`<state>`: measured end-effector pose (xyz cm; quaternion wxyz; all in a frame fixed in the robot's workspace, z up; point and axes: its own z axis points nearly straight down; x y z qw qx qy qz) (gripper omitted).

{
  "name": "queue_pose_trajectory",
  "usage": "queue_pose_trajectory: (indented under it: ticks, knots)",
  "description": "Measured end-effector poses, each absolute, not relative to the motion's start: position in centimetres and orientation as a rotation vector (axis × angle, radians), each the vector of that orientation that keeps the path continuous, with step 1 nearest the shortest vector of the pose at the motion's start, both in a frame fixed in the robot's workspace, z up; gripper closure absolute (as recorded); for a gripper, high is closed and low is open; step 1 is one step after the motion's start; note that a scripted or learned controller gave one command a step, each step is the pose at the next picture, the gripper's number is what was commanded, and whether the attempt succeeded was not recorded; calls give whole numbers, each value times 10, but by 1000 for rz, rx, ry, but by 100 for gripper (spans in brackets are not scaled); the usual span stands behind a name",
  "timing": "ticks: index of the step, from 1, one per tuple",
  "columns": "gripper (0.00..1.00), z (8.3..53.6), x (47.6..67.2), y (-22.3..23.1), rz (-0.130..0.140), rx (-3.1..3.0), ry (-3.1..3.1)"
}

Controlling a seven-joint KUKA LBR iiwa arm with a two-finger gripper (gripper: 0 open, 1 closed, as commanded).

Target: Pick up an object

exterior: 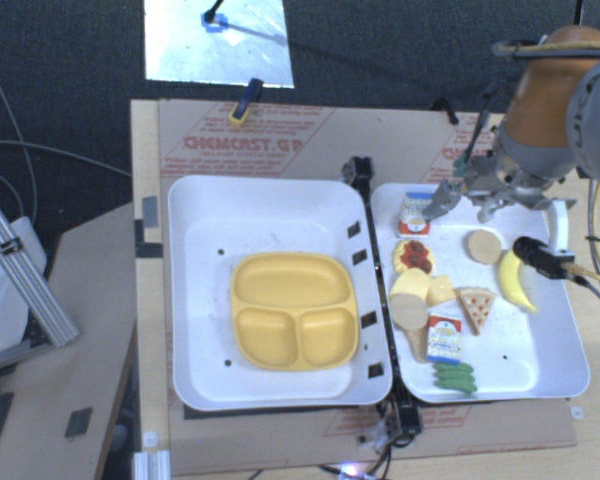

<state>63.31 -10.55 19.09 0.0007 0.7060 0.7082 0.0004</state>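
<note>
My gripper [468,202] hangs over the back of the right bin [555,363], below the orange-banded wrist. Its two fingers stand apart and open, with nothing between them. One fingertip is next to a small carton [413,214]. A tan round biscuit [485,246] lies just in front of the gripper. Further toys lie in this bin: a red-topped round piece [415,256], a banana [514,280], a pizza slice [475,308], a yellow cheese wedge [412,286], a second carton [443,336] and a green pea pod [455,378].
The left bin [205,228] holds a yellow divided plate [295,310]. A black divider [372,268] runs between the bins. A black part with cables [542,258] hangs from the arm above the banana. Cardboard lies under both bins.
</note>
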Motion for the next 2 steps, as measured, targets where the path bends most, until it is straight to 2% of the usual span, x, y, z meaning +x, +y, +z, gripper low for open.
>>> queue_pose_trajectory:
  ticks: [1, 2]
  knots:
    - [0, 79, 653, -97, -3, 2216, 2231]
    - [100, 96, 655, -98, 5, 2211, 2227]
